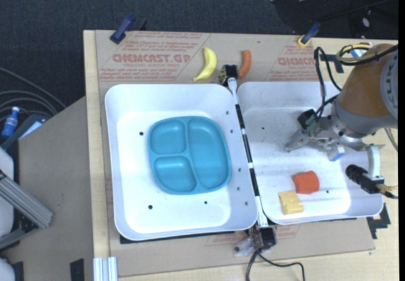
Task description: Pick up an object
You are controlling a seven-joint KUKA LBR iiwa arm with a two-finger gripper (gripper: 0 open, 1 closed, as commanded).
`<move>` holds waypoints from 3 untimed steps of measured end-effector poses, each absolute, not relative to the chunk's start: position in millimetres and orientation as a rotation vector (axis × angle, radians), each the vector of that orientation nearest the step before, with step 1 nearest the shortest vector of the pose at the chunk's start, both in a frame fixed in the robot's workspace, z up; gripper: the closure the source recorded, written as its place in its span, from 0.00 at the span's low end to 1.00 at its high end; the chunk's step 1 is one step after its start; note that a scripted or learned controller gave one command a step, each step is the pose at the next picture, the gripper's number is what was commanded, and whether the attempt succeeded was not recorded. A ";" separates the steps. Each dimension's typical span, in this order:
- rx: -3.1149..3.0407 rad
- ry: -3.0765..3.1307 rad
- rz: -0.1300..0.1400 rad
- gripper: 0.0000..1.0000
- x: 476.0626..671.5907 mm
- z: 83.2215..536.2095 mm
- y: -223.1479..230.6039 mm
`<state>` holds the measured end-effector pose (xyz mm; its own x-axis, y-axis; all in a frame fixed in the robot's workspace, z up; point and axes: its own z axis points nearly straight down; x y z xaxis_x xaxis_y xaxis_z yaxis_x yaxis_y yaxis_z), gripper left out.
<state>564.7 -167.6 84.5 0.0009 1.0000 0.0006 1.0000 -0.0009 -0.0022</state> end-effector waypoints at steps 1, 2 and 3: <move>-2.221 -2.223 -0.001 0.00 609.9 85.0 -170.3; -2.220 -2.224 0.000 0.00 666.9 85.3 -200.9; -2.221 -2.228 0.000 1.00 667.8 96.1 -200.6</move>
